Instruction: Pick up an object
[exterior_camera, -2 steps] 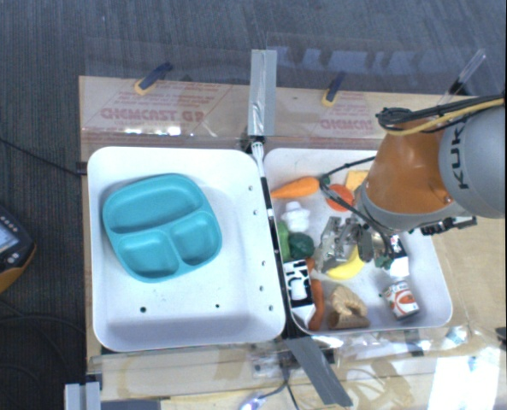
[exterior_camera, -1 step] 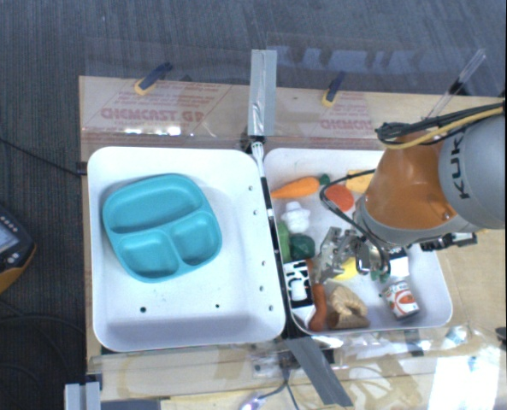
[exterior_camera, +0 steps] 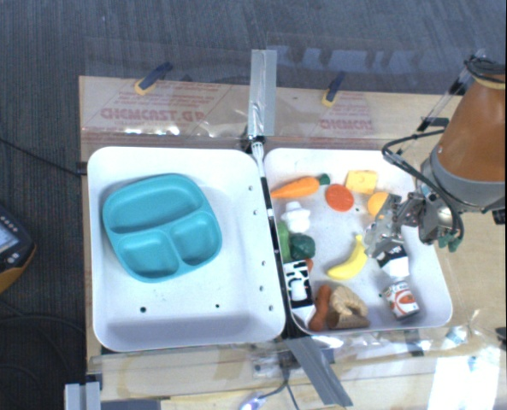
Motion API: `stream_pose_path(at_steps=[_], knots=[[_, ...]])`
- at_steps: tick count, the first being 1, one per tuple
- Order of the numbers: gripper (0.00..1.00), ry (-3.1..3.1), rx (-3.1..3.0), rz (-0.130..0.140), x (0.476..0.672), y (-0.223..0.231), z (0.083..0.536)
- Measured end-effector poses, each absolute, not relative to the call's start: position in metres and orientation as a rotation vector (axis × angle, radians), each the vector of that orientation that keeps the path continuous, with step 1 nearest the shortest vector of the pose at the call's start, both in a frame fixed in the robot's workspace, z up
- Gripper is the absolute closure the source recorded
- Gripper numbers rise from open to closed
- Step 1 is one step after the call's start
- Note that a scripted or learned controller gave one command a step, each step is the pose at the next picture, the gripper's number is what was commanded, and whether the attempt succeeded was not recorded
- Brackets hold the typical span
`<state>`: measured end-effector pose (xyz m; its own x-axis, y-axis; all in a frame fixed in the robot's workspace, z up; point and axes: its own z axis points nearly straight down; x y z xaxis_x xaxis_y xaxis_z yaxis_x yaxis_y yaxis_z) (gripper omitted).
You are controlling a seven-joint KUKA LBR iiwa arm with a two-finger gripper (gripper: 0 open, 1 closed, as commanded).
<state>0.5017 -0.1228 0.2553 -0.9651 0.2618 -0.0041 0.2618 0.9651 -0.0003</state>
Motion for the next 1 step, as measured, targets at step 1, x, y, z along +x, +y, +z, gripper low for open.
stream_pose_path(at_steps=[1], knots=[[1.00, 3.138, 0.178, -0.001, 0.4914, -0.1783, 0.1416]])
